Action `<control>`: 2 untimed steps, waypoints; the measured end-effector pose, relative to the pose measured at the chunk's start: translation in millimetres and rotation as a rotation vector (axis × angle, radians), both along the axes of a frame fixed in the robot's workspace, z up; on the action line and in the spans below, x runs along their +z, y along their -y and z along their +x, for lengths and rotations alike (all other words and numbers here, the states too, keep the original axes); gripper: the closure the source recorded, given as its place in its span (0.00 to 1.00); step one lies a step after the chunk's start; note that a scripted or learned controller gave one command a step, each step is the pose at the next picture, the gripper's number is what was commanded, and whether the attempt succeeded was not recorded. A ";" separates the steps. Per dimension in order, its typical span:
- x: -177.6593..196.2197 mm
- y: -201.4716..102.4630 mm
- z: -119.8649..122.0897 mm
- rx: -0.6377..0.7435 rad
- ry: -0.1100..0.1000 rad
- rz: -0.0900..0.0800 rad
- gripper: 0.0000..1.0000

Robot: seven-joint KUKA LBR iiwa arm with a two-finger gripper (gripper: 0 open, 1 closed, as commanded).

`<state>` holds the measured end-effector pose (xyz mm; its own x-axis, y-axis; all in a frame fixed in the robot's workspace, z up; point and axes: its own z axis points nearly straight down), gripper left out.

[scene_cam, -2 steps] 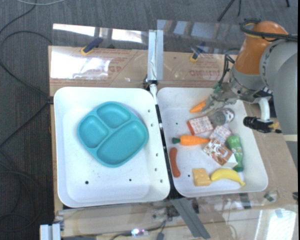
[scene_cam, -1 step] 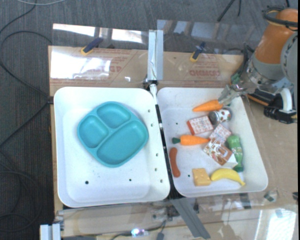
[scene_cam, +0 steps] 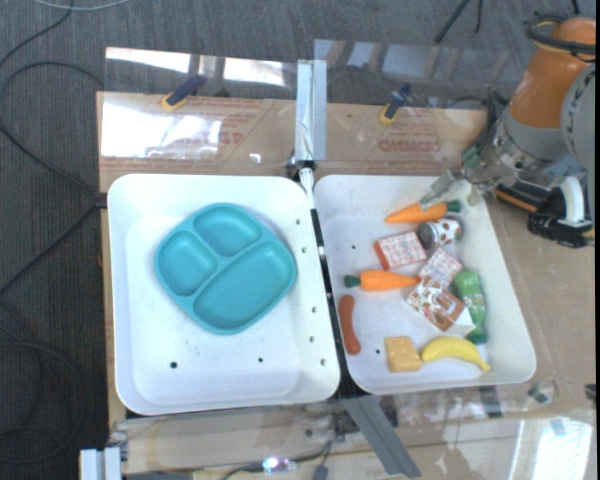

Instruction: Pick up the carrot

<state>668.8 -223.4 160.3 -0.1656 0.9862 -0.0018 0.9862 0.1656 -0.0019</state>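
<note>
Two orange carrots lie in the right bin [scene_cam: 510, 298]. One carrot [scene_cam: 417, 212] sits near the bin's far edge, its green top pointing right. The other carrot [scene_cam: 385, 281] lies near the bin's middle left, green top to the left. My gripper [scene_cam: 452, 190] hangs over the bin's far right corner, just above and right of the upper carrot's leafy end. It is open with nothing between its fingers.
The right bin also holds a small can [scene_cam: 440, 234], a red box [scene_cam: 400, 251], a patterned packet [scene_cam: 437, 293], a green item [scene_cam: 471, 298], a banana [scene_cam: 455, 351], a cheese cube [scene_cam: 403, 354] and a sausage [scene_cam: 349, 324]. A teal divided plate [scene_cam: 226, 266] lies in the left bin [scene_cam: 140, 368].
</note>
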 end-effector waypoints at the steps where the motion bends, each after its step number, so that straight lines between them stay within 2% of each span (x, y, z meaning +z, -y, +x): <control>1: -65.3 -10.5 1.9 0.208 -0.008 0.008 0.00; 2: -70.9 -102.0 -21.1 0.236 0.013 -0.002 0.00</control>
